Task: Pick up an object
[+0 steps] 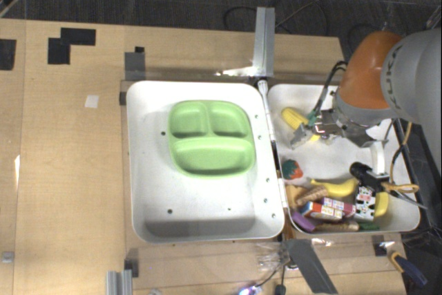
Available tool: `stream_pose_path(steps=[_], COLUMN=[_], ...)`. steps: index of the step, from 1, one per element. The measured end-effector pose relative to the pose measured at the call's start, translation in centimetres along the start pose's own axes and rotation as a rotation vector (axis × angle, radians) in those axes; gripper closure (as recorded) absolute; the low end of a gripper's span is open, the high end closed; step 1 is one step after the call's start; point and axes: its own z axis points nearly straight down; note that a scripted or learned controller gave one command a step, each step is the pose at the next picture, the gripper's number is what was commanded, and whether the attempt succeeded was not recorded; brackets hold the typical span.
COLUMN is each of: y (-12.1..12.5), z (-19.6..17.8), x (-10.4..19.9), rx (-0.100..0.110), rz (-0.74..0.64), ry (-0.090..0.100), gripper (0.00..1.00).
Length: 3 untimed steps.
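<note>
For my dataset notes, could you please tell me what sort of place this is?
Probably a robotics lab's pick-and-place bench: two white bins on a wooden table, a grey-and-orange arm, and toy items such as a banana.

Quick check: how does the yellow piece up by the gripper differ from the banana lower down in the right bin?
The yellow piece lies near the bin's top, right beside the gripper; the banana lies lower, against the toy pile. The piece looks shorter and stubbier, the banana longer and curved. The piece lies alone on bare floor; the banana touches other toys. Both are yellow and in the right bin.
</note>
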Motion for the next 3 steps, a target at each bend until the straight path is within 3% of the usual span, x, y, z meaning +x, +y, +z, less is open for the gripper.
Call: stream_pose_path(steps=[1, 2, 3], y=[0.2, 0.2, 7.1], z=[-1.2, -1.2, 0.7], x=[0.1, 0.1, -1.0], rx=[-0.007, -0.006, 0.014], rz=[0.000, 0.000, 0.005], ry=[0.000, 0.000, 0.004], gripper=[1.00, 0.00, 0.00])
